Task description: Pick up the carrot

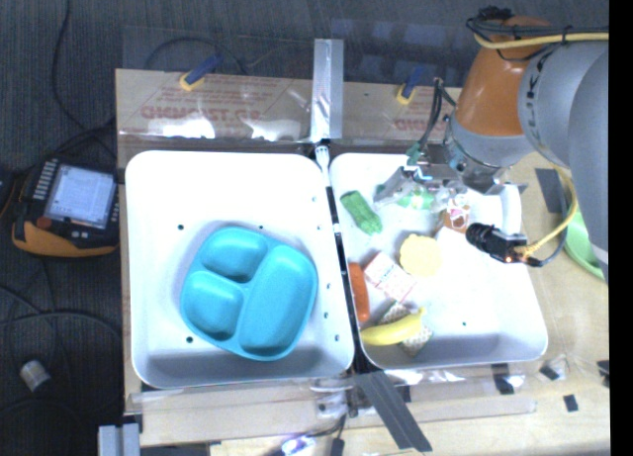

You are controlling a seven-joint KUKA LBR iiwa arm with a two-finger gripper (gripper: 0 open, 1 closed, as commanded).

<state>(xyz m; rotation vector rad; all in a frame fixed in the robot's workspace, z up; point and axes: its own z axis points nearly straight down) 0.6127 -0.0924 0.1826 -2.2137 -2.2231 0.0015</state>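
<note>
Carrot point(358, 291) against right bin's point(514, 340) left wall | gripper point(425, 182) near far wall, jaw state unclear | approach along wall, pinch across carrot's width

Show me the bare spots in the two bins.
Right bin: bare floor right of the banana and yellow disc. Left bin: margins around the blue tray. Crowded: carrot, box, green item near the divider.
</note>
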